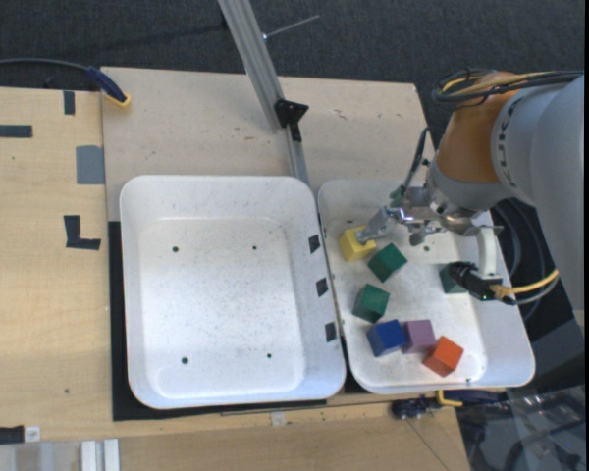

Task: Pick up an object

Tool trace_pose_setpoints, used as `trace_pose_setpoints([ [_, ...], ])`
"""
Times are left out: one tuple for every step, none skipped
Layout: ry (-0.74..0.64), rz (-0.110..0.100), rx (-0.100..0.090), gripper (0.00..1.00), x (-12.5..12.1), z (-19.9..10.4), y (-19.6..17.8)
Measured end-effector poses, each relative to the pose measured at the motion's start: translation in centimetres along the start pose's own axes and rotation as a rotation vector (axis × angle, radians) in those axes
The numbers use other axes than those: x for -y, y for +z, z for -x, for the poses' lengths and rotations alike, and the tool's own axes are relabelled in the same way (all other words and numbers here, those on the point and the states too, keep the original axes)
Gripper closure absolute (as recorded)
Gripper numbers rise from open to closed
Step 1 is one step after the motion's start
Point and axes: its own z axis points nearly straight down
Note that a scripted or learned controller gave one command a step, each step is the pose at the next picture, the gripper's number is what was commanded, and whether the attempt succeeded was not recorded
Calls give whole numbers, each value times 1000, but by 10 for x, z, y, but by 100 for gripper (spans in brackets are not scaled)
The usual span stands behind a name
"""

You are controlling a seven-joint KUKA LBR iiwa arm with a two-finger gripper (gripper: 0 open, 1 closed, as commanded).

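Note:
Several small blocks lie in the right bin (506,346). A yellow block (354,244) sits near the bin's left wall, with a green block (387,261) just right of it and a second green block (371,301) below. Along the front lie a blue block (386,337), a purple block (419,334) and an orange block (444,355). Another dark green block (455,279) rests at the right, beside the arm. My gripper (397,228) hangs over the bin's upper part, just above the yellow and green blocks, open with nothing between its fingers.
The left bin (137,263) is a wide white tray beside the right one. A slanted metal pole (260,62) crosses the bench behind the bins. Cables (510,287) trail by the right bin's right edge.

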Motion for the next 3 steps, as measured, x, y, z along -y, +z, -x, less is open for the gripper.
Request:
trace_pose_setpoints([
  [-2, 17, 5, 0, -6, 0, 4],
  [-3, 18, 5, 100, -6, -1, -5],
  [-2, 0, 3, 100, -1, -6, -64],
])
